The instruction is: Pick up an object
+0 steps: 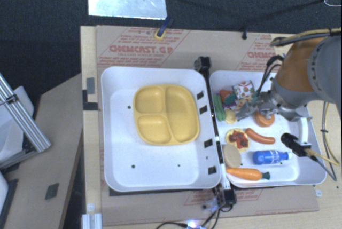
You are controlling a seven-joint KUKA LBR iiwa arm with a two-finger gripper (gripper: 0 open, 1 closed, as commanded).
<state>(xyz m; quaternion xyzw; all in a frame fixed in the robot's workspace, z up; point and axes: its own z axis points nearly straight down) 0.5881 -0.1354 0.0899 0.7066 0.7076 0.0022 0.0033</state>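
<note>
the metal tool [250, 109] hangs over the shallow white right bin [312, 169], beside the long orange-red sausage [260, 136]; its grip state cannot be told.

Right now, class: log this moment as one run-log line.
gripper: over right bin, among toys | left bin: yellow plate | pick: not yet seen

A divided plate [164, 115] lies in the left bin [115, 169]. In the right bin [315, 172], a hot dog [259, 136] lies behind a bottle [270, 157], a carrot [245, 173] nearest the front, a pizza slice [238, 138] left of the hot dog.
</note>
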